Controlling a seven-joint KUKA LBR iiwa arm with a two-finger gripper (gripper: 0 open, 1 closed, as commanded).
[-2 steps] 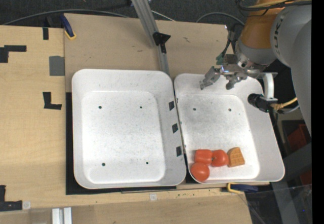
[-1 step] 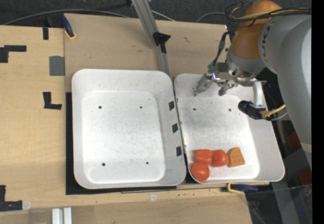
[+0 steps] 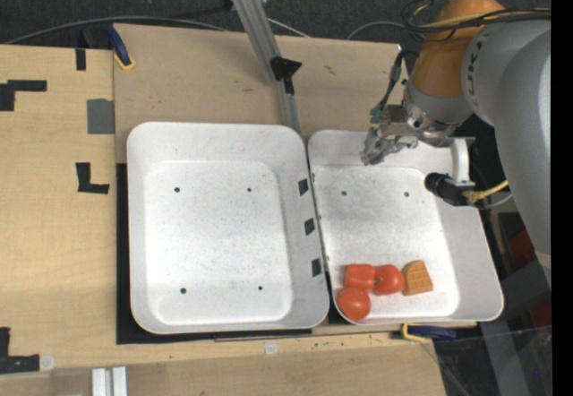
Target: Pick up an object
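Gripper point(image 3: 376, 152) hangs over the far edge of the right bin point(image 3: 466, 233); whether it is wide or narrow cannot be told from above. Three red tomato-like pieces point(image 3: 369, 287) and a tan waffle-like block point(image 3: 417, 278) huddle touching in the bin's near corner, well apart from the gripper. Likely trouble: the pieces crowd the bin wall, so a descent may strike the rim or nudge neighbours instead of grasping one.

Robot lab, plywood bench point(image 3: 206, 81), white bins point(image 3: 215, 139), taped markers point(image 3: 87, 177)
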